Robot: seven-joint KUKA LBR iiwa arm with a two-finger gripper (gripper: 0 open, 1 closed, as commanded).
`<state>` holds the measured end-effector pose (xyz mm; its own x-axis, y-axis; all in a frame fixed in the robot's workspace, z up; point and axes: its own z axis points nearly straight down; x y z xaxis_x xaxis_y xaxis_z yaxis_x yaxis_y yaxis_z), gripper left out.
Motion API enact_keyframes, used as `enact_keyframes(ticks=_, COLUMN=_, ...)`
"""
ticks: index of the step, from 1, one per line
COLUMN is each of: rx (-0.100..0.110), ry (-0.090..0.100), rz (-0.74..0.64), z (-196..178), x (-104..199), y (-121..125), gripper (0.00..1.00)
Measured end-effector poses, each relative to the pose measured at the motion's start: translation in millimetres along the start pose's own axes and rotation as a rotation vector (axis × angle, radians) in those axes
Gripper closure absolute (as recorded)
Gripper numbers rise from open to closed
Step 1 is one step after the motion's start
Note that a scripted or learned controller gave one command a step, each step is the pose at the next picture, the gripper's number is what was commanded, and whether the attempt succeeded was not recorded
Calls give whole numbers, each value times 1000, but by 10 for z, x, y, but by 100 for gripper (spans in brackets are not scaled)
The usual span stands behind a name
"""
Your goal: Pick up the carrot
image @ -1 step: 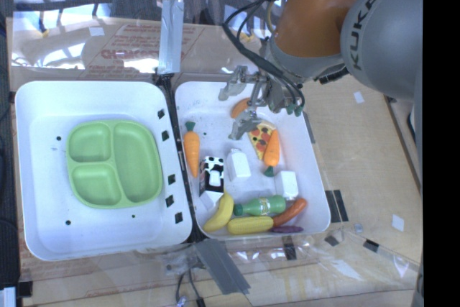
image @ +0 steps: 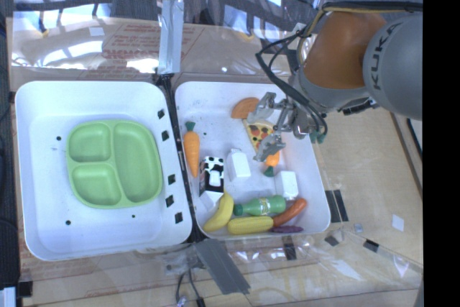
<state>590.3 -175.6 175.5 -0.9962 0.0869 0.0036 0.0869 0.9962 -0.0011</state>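
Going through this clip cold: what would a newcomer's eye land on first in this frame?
Probably the big grey and orange arm reaching in from the right, its hand low over the pizza slice in the crowded right bin. Next, the bright green divided plate alone in the left bin. The carrot lies by the right bin's left wall, apart from the hand.

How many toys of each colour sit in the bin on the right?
Orange: 4, carrot, slice, piece under the gripper, sausage
Yellow: 3, banana, second banana, pizza
White: 2, blocks
Green: 1, bottle
Black-and-white: 1, cow carton
Purple: 1, strip
Total: 12
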Motion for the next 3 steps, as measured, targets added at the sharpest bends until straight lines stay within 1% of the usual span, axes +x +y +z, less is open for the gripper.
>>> enact_keyframes(ticks=1, rx=-1, ry=-7, rz=168, z=726, x=22, y=-212, gripper=0)
enact_keyframes(ticks=2, rx=0, ry=-9, rz=159, z=618, x=9, y=-194, gripper=100)
enact_keyframes(ticks=3, rx=-2, ry=-1, rz=395, z=260, x=272, y=268, gripper=100)
